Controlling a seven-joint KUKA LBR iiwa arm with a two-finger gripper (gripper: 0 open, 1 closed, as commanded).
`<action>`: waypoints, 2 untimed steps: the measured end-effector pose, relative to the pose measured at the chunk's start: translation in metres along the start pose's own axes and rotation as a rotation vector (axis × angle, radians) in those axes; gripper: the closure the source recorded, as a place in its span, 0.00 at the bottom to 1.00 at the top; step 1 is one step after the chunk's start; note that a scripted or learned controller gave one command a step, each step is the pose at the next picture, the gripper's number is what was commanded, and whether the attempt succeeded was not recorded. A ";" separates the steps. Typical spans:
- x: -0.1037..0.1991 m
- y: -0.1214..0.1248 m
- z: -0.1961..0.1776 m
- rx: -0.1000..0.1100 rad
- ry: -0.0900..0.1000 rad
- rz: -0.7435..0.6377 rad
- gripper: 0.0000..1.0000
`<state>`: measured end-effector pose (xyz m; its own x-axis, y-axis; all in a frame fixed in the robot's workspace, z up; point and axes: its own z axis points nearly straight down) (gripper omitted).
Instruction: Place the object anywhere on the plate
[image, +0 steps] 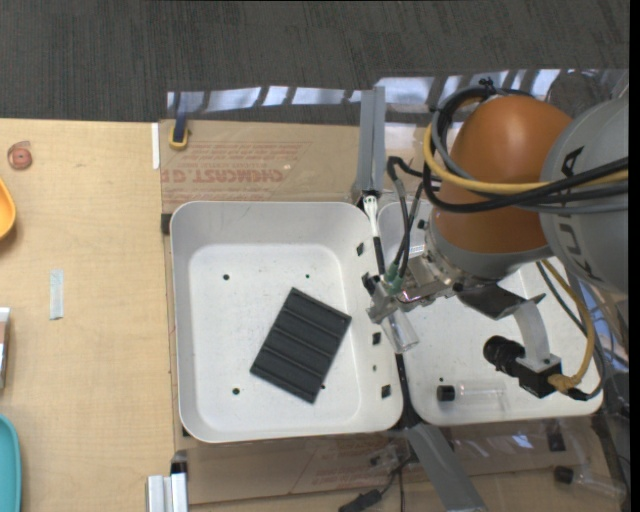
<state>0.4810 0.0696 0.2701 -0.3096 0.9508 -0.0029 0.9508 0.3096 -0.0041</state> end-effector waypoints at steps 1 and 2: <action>0.000 0.000 0.000 0.000 0.000 0.000 0.00; 0.065 0.041 -0.090 0.002 -0.001 -0.053 0.00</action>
<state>0.4999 0.1441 0.3600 -0.3597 0.9331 -0.0034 0.9331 0.3597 -0.0063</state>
